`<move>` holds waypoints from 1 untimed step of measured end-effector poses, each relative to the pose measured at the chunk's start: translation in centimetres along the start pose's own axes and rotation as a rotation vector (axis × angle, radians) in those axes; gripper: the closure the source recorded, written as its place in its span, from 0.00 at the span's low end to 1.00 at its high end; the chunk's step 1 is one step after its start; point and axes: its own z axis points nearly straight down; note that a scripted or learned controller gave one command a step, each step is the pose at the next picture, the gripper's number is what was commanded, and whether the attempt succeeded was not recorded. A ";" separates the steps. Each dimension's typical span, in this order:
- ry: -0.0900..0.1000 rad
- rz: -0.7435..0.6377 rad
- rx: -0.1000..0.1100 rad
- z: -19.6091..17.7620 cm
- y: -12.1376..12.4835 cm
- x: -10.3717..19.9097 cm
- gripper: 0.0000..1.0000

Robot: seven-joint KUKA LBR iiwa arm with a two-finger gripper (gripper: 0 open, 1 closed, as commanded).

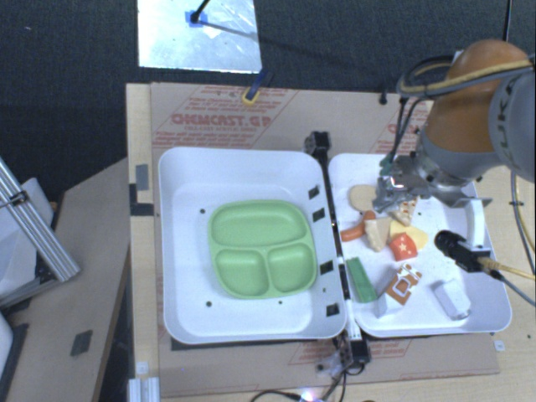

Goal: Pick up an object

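Sitting in the left bin (180,249) is a green divided plate (260,248), three compartments showing, a little right of the bin's middle. Across the black divider (331,233), the right bin (494,308) carries the clutter: a green block (362,279) near the divider, an orange sausage-like piece (353,231) just beyond it, a tan round disc (363,197) further back. Beside those, a pale wedge (378,234) touches a red block (404,247) lying on a yellow piece (419,238). Nearer, an orange-and-white box (402,284), then a white block (450,298) toward the right corner. Over the far part of this heap hangs the gripper (394,193), low above the disc and wedge; whether it is open or closed cannot be told, and nothing is seen in its grasp.
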 end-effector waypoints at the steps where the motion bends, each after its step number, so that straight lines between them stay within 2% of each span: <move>1: -0.001 0.004 0.003 0.6 -0.9 0.0 1.00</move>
